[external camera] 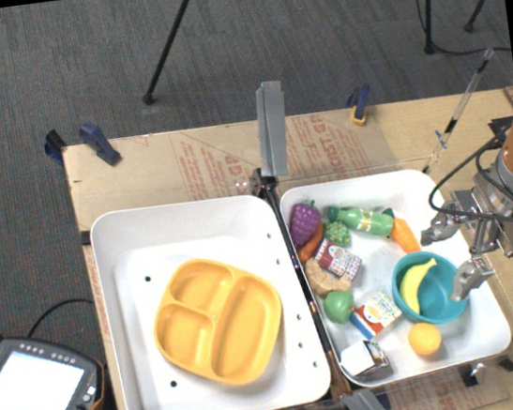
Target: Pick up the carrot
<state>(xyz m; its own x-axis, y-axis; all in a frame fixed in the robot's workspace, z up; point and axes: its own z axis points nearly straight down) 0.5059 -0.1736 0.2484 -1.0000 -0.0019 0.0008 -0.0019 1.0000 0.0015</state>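
One small orange plastic carrot [404, 234] lay in the right white bin [424, 180], wedged between a green bottle [365, 220] and a teal bowl [430, 290], so the empty, spread-fingered gripper [463, 256] needed a careful, narrow descent.

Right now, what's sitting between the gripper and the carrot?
In the camera view, the teal bowl with a banana in it edges into the stretch between the gripper and the carrot.
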